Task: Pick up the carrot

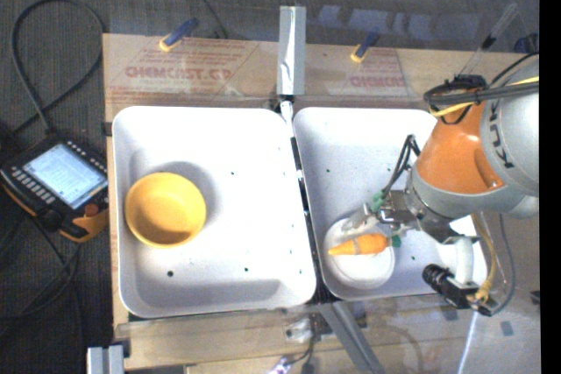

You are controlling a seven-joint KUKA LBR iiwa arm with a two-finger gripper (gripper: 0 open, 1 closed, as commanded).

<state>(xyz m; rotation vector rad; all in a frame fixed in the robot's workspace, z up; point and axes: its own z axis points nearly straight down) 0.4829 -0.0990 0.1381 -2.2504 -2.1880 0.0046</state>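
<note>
An orange carrot [358, 246] lies across a small white dish [359, 267] at the front left of the right bin [351, 144], its tip pointing left. My gripper [386, 225] hangs right over the carrot's thick right end, touching it or nearly so. The wrist hides how the gripper meets the carrot. The arm, with its orange band [451, 158], comes in from the right over the right bin.
A yellow bowl [165, 208] sits at the left side of the left bin [237, 144]. The ridge between the two bins [302, 197] runs just left of the dish. A handheld control pendant [57, 179] lies on the floor at far left.
</note>
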